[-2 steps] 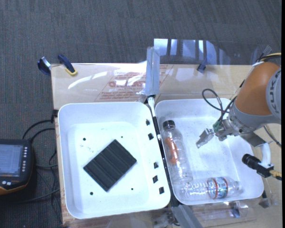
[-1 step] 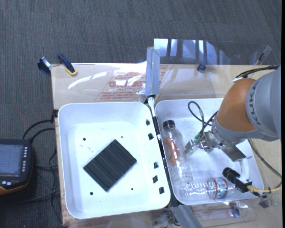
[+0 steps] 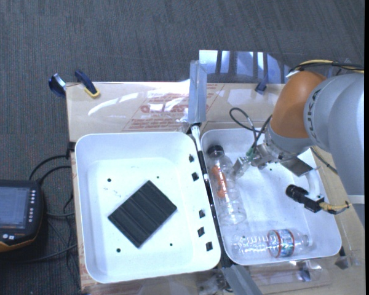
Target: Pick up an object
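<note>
bottle (image 3: 224, 186) lies lengthwise, cap toward far wall.

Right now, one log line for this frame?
arm: over right bin | pincer: at upright-lying clear bottle, grasp unconfirmed | second bottle: front | left bin: black pad

The grey arm (image 3: 338, 112) reaches in over the table's right edge, its orange band (image 3: 295, 112) bulging above the wrist as the limb bends down and toward the table's middle. A black cable (image 3: 249, 125) loops from the wrist area. The gripper (image 3: 243, 165) hangs low and angled toward the left, its metallic tip pointing down over the right half of the table; whether it is clamped cannot be made out.
</note>
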`<action>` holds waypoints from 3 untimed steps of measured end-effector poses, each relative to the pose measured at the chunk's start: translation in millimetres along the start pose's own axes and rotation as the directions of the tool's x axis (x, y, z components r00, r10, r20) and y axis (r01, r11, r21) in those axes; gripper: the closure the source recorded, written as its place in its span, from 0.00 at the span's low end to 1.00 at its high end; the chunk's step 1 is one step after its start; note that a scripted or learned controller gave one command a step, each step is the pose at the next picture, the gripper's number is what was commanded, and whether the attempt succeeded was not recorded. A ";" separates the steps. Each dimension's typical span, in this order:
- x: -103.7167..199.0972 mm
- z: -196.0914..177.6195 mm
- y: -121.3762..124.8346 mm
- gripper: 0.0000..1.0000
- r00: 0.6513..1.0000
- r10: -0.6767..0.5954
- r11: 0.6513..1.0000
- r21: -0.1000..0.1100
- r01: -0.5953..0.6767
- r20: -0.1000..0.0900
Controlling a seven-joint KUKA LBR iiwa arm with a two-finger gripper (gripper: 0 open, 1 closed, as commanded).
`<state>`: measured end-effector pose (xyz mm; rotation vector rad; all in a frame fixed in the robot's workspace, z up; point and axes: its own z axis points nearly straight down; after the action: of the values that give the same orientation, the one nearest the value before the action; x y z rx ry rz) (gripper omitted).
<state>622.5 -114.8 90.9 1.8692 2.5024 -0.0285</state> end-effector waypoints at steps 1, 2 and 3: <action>4.4 -0.6 -5.3 0.00 1.000 -0.001 1.000 -0.005 0.001 0.003; 6.6 -46.5 -35.5 0.00 1.000 0.001 1.000 -0.003 -0.001 -0.026; 18.2 -38.9 -93.5 0.00 0.999 -0.022 1.000 -0.002 0.022 -0.027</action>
<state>527.5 -122.9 129.6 1.8532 2.5396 -0.0012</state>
